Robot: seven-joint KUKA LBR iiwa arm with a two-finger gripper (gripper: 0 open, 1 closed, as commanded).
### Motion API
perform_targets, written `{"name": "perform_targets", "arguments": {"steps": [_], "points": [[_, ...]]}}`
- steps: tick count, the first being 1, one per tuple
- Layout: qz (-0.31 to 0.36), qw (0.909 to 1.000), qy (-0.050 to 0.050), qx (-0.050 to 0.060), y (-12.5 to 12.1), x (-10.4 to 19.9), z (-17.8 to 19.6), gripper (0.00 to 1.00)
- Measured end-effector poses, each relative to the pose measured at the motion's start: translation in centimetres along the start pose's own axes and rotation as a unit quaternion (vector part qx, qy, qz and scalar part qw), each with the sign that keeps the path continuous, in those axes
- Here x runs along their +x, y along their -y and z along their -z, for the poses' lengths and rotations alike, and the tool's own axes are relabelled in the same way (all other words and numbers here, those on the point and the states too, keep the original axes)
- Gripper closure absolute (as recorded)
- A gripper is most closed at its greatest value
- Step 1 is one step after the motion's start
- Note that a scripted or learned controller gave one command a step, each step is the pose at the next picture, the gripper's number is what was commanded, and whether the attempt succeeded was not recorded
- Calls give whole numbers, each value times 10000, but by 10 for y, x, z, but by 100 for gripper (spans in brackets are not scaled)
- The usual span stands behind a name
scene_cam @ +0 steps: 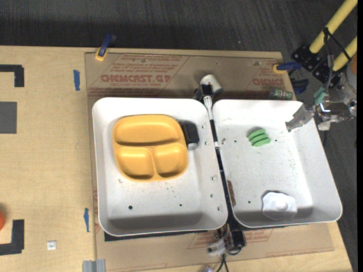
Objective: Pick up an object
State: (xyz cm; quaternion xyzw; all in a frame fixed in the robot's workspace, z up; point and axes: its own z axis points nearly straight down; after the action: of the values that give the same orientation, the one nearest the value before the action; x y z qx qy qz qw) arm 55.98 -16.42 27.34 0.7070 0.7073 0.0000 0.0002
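A yellow three-compartment tray (151, 146) lies in the left bin (113, 208), with a small black object (190, 134) against its right side. In the right bin (317, 169) a small green ridged piece (258, 137) sits near the back. A crumpled white object (278, 203) rests by that bin's front wall. My gripper (296, 121) hangs over the right bin's back right corner, to the right of the green piece and apart from it. Nothing shows in its grasp.
A black-and-white clamp (209, 86) sits at the back where the two bins meet. Cables and a yellow pole (340, 13) stand beyond the bench's back right corner. Blue clips (105, 45) hold the cardboard sheet under the bins.
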Motion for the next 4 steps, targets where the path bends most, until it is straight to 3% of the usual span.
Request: {"name": "perform_targets", "arguments": {"steps": [1,2,3,4], "points": [[-677,9977,-5,8,66,-1,-176,0],[-10,10000,4,-9,46,7,-188,0],[1940,9810,7,-26,-1,36,-188,0],[2418,9703,0,-6,-57,60,-188,0]]}}
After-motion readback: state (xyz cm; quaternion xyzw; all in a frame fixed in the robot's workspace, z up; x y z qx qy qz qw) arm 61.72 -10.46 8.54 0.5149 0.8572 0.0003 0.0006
